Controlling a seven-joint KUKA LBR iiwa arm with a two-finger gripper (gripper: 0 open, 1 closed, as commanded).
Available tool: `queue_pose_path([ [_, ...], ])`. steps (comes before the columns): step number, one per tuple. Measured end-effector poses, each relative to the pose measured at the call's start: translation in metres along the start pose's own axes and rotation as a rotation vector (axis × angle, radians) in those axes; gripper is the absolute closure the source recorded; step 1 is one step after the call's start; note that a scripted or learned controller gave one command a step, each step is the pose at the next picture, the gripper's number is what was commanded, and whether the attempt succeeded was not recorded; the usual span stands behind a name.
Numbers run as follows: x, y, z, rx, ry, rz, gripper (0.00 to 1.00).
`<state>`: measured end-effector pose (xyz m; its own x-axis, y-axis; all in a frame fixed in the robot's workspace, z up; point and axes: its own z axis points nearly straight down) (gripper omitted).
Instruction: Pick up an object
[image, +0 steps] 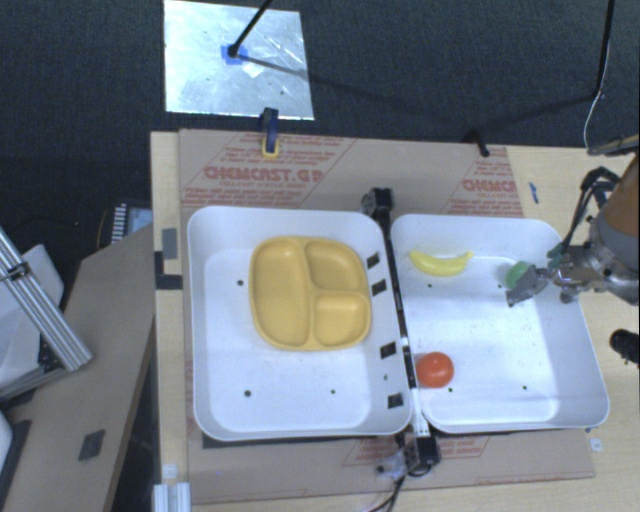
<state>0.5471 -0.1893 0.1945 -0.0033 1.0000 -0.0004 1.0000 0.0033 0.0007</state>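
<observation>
Camera view shows the tool (522, 287), fingers too blurred to judge, just beside a small green object (517, 271), with the banana (441, 262) farther left.

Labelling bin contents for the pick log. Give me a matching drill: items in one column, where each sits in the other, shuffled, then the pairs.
Things:
1. yellow plastic divided tray
2. yellow plastic banana
3. orange-red round ball
4. small green object

Places:
A. right bin, near edge by the divider
B. left bin, middle
C. right bin, right side, at the claw
D. right bin, far edge

Pairs: 1-B, 2-D, 3-A, 4-C
</observation>
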Motion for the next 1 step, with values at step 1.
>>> queue_pose_path([
  [1,-0.0024,-0.0017,0.0419,0.002,0.001,0.002,0.0],
])
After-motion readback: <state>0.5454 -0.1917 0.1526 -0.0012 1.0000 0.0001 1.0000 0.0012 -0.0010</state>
